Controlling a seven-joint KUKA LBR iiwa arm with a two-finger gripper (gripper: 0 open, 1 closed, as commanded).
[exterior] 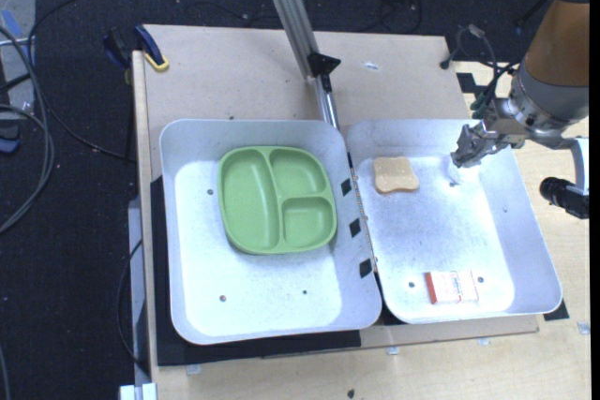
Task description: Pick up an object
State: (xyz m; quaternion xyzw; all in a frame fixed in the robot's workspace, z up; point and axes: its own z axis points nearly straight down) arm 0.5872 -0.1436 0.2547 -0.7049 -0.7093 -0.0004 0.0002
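Two white bins (187, 295); one green divided tray (277, 200); one bread slice (395, 174); one small box (451, 287).

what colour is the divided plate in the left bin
Light green, plain with no pattern: the divided plate shows clearly in the camera view.

Grey arm (548, 98), orange band, dark metal pincer (466, 154).

- I see two white bins (187, 295) side by side on a wooden bench (234, 70).
- A slanted metal pole (291, 5) crosses above.
- Black cables (56, 136) trail over dark floor.
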